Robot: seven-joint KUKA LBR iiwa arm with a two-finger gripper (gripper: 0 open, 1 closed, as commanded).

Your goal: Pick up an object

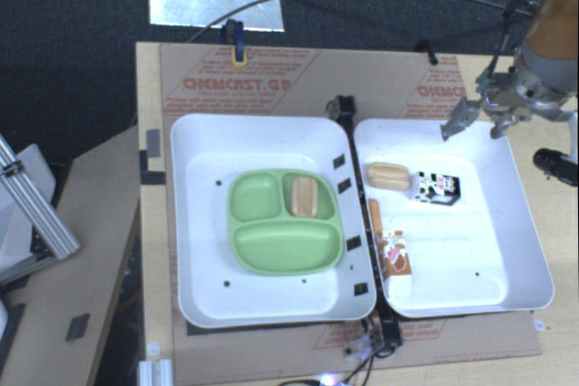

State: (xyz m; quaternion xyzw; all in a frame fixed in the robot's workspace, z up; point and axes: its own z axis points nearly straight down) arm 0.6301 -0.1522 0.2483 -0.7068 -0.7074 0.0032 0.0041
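Above the right bin's far edge, the gripper hovers, fingers apart, empty, ready to descend toward the bun.

Tray in L bin, carton in R bin

My arm reaches in from the right, wrist tilted downward, my gripper hanging with both fingers spread apart.

My surface carries a printed cardboard sheet; on that sheet rest two white bins, side by side and touching.
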